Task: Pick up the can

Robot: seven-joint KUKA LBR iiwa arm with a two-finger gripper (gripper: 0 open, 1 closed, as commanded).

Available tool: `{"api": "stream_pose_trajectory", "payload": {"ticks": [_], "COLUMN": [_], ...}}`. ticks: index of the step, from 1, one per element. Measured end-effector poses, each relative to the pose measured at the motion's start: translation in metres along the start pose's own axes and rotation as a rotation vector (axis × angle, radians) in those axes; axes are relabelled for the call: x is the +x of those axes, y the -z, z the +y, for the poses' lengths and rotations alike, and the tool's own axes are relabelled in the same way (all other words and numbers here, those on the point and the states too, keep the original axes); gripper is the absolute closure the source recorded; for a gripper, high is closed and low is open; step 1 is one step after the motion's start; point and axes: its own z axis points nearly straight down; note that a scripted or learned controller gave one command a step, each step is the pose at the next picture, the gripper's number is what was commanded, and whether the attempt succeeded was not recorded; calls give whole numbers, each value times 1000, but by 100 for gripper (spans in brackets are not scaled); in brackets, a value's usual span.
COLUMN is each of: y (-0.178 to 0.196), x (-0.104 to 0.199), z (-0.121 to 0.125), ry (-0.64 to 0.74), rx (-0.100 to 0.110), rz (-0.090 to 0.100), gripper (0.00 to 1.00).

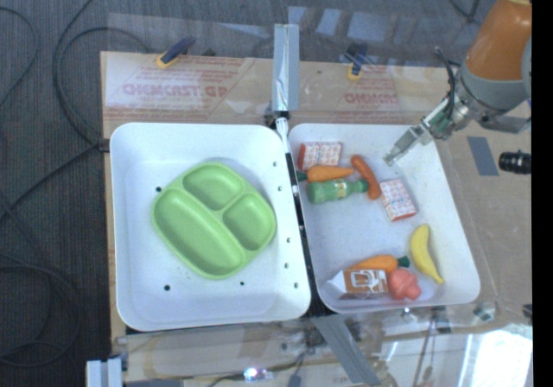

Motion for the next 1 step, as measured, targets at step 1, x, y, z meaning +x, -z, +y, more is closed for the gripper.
{"api": "stream_pose_trajectory", "payload": {"ticks": [1], "y": [-104], "x": [47], "z": [-50], "ry": [136], "rx": [-11], "rz": [-9], "gripper": [0]}}
